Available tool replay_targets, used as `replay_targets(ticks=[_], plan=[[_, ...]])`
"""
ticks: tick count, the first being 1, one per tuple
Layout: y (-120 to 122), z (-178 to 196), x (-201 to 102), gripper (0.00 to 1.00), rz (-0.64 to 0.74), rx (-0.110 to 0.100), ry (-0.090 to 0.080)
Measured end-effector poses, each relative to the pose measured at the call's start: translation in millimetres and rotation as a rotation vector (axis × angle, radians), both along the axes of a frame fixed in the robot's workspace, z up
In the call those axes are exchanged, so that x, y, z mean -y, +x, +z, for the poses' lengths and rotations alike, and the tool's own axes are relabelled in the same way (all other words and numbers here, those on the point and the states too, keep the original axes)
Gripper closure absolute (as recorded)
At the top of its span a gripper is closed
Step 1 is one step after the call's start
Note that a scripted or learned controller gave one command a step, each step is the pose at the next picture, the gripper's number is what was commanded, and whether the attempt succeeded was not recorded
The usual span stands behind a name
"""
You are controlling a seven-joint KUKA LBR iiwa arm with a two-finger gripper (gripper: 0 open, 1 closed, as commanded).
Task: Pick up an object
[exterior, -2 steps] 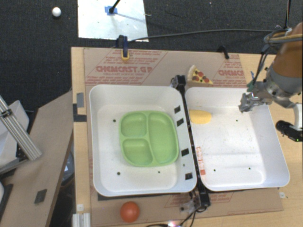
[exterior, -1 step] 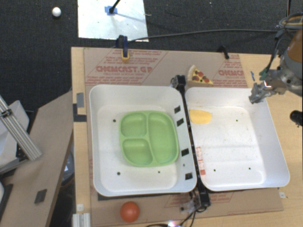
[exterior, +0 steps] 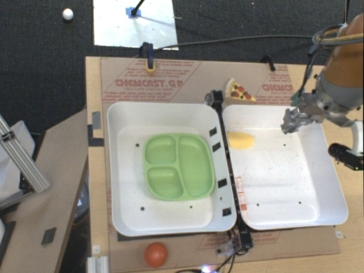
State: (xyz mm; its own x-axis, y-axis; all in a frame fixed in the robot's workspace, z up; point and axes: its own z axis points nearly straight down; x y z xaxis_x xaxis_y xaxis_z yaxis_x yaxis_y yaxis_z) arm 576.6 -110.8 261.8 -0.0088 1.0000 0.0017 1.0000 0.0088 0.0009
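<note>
**Gripper over right bin, nothing between the fingers that I can confirm**

Nearest the camera, a round orange-red ball (exterior: 156, 254) lies on the brown board in front of the bins, outside both. Left shallow white bin (exterior: 122, 152): a light green three-compartment plastic tray (exterior: 178, 165) sits flat near its middle. Right shallow white bin (exterior: 318, 198): a flat yellow oval piece (exterior: 241, 140) lies near its far left corner, close to the divider between the bins.

My grey two-finger gripper (exterior: 291, 120) hangs over the far edge of the right bin, well apart from the yellow piece. Finger spacing: cannot tell at this angle.

Just beyond the bins, a toy pizza slice (exterior: 239, 91) rests on the board. The brown backing sheet (exterior: 170, 75) is printed "CHEMCAST GP" in red, repeated. Farther off, a white paper sheet (exterior: 133, 16) and a small white ball (exterior: 68, 14) lie on the dark floor.
</note>
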Motion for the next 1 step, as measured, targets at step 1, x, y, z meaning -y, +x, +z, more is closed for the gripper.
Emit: replay_targets(ticks=[1], plan=[[-11.1, -15.5, -54.9, 1.0, 0.001, -0.001, 0.001]])
